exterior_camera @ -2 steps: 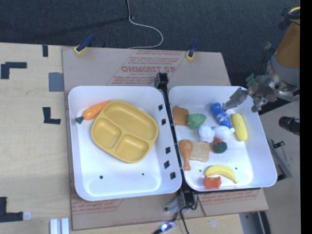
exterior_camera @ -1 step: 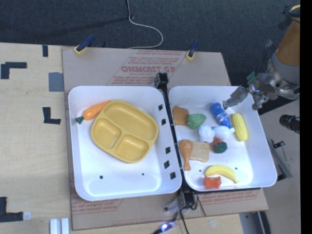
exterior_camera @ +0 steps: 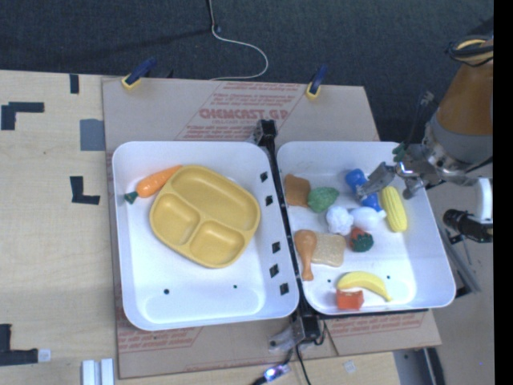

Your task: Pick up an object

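1. I see a wooden bench [exterior_camera: 48, 239] under a cardboard sheet [exterior_camera: 240, 115] carrying two white bins.
2. The left bin [exterior_camera: 144, 295] holds a yellow divided tray [exterior_camera: 205, 215], with a carrot [exterior_camera: 154, 182] at its far left edge.
3. The right bin [exterior_camera: 429, 283] holds toy food: corn cob [exterior_camera: 393, 208] near the right wall, banana [exterior_camera: 363, 283] at the near edge, broccoli [exterior_camera: 323, 199] mid-bin.
4. The gripper [exterior_camera: 383, 184] hangs over the far right area, fingers spread wide, nothing between them, just beside the blue piece [exterior_camera: 355, 179].
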